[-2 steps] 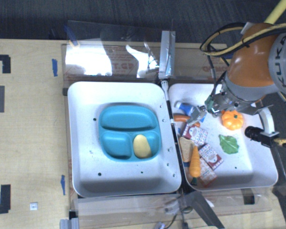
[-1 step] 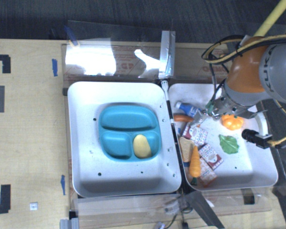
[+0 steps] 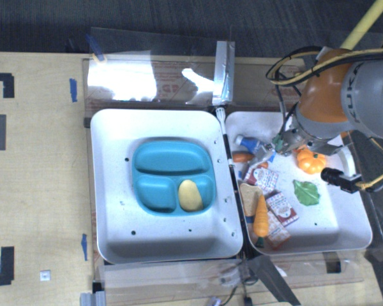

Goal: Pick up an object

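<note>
Objects for picking are lying in the right bin (image 3: 354, 231), and you are looking at a jumble of them: an orange round toy (image 3: 310, 161) toward the far right, a green leaf-shaped piece (image 3: 306, 192) just nearer than it, a carrot (image 3: 261, 215) near the bin's left wall, and printed packets (image 3: 277, 206) between the carrot and the leaf. The gripper (image 3: 282, 140) is hanging over the far part of this bin, just left of the orange toy and far from the carrot. You cannot tell how it is set, since the arm's grey wrist and orange band (image 3: 322, 94) are covering it from above. In the left bin (image 3: 115, 234) a blue sectioned tray (image 3: 169, 171) is sitting, with a yellow lemon-like piece (image 3: 190, 195) in its near right compartment, well apart from the gripper.
</note>
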{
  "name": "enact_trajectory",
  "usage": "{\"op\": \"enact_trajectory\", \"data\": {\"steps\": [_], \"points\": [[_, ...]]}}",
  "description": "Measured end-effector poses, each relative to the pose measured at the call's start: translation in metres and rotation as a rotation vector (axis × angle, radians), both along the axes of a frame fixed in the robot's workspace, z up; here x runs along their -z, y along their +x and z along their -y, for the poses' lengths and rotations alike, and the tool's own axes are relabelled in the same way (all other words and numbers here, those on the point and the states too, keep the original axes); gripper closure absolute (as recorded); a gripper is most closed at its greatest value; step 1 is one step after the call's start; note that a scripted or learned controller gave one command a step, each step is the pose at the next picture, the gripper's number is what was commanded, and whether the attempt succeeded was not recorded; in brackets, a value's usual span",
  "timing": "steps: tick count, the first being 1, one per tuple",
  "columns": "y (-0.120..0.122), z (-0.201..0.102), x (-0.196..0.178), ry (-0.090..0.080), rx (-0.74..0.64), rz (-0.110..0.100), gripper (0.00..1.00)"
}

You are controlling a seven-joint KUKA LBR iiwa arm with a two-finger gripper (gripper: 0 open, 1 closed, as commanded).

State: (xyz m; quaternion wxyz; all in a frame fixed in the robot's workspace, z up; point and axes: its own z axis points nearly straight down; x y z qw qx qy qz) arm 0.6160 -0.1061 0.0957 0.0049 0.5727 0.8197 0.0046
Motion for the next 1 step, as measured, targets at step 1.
{"op": "enact_trajectory", "data": {"steps": [1], "points": [[0.0511,0.0003,0.0065,-0.004,0.017,-0.015,0.0]]}}
